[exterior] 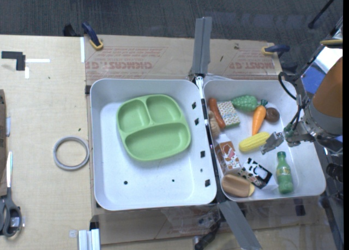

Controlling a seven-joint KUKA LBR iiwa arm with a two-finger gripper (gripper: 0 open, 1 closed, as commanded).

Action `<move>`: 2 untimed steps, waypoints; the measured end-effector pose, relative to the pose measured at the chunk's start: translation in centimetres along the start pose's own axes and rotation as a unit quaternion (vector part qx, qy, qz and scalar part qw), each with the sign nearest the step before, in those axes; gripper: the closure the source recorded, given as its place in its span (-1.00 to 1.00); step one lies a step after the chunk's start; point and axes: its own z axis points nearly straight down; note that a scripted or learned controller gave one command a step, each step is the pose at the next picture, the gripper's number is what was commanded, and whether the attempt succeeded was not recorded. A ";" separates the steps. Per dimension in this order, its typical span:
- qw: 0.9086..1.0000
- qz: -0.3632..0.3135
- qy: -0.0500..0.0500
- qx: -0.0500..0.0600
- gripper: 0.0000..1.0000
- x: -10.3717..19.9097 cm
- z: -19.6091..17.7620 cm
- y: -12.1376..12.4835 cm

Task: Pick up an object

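**Gripper low over the right bin, beside the corn**

Nearest the camera, along the front wall of the right bin [322, 186], I see a toy burger bun [238, 185], a black-and-white piece [257, 171] just beside it, and a green bottle [283, 173] lying on the bin floor. Further back sit a brown snack packet [229, 155], a yellow corn cob [254, 142], an orange carrot [258, 119], a small brown item [271, 115], a green bumpy vegetable [245, 102], a patterned box [228, 113] and a hot dog [216, 114] against the divider.

From my station, the gripper [271, 143] hangs just right of the corn cob's end, close to it; I can't tell whether it touches. Its fingers are too small and blurred for me to judge their state. I see nothing held between them.

On my left, the left bin [101, 150] holds a green divided plate [154, 126]. Outside it on the bench lie a tape ring [71, 152] and scissors [9, 214].
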 end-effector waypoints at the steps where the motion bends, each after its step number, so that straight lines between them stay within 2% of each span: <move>1: 1.000 -0.001 0.000 0.001 -1.00 1.3 6.2 4.6; 2: 1.000 0.001 0.000 0.001 1.00 1.2 5.3 4.6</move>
